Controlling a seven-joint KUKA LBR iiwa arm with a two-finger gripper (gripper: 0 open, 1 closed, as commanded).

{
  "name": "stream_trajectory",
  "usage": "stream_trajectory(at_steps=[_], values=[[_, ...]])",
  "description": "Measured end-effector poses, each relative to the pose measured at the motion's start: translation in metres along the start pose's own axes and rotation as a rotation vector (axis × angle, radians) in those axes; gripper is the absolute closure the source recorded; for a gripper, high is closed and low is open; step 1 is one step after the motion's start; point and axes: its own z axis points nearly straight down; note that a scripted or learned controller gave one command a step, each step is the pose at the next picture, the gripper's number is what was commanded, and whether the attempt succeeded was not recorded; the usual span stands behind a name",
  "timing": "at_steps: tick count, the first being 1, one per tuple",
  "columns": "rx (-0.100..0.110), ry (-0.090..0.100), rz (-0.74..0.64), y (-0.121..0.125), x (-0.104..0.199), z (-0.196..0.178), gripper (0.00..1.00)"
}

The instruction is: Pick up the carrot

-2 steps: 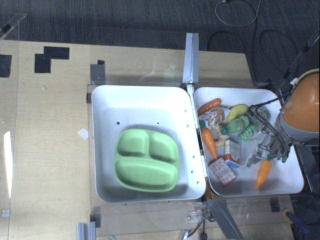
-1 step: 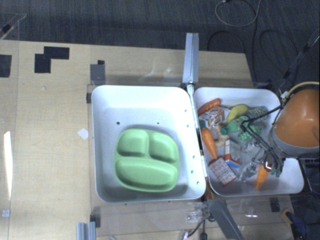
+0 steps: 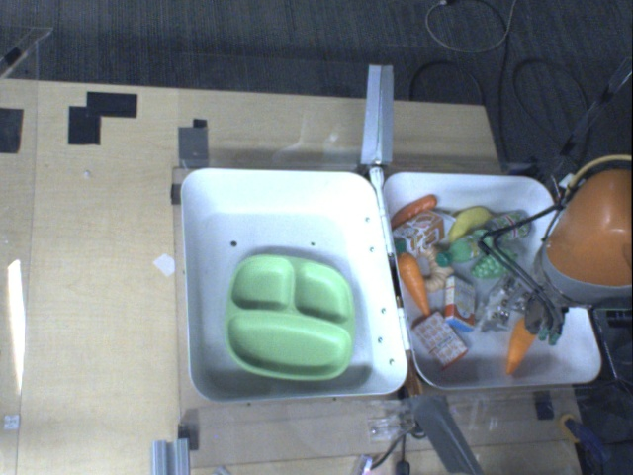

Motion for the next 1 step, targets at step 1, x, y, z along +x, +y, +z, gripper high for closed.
stream_trajectory(at_steps=[1], values=[[0.0,0.0,0.0,0.0,0.0,0.0,0.0]])
